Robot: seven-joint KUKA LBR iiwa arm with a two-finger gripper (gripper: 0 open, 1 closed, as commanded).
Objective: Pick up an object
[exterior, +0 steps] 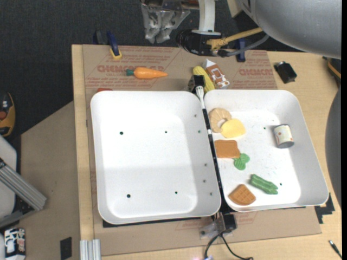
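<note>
Evidently no pick is done; the jaws [160,26] hang above the counter's [81,91] far edge, grip state cannot be told; the toy food pieces, e.g. bread [226,149], lie in the right bin [303,140].

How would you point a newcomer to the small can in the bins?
Start at the right bin of the two white bins. Most of the toy food sits in its left half; look toward the right wall instead. There a small silver can lies on its side, alone, the only metallic cylinder among flat, colored food pieces like the green pepper.
</note>
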